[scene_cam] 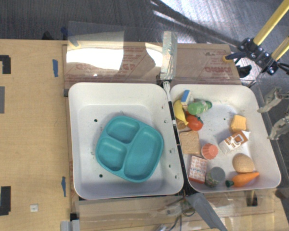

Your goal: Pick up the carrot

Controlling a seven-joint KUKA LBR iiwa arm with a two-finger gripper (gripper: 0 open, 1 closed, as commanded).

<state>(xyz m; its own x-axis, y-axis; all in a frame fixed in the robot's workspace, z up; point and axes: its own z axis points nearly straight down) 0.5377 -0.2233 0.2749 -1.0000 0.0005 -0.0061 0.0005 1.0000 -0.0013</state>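
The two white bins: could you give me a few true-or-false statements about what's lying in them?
1. The carrot lies in the right bin, near its front right corner. True.
2. The teal divided plate sits in the right bin. False: it sits in the left bin.
3. The carrot is resting on the teal plate. False: it lies on the right bin's floor, just in front of a tan rounded item.
4. A banana lies along the right bin's left wall. True.
5. The toys are stacked in the left bin. False: they are scattered in the right bin.
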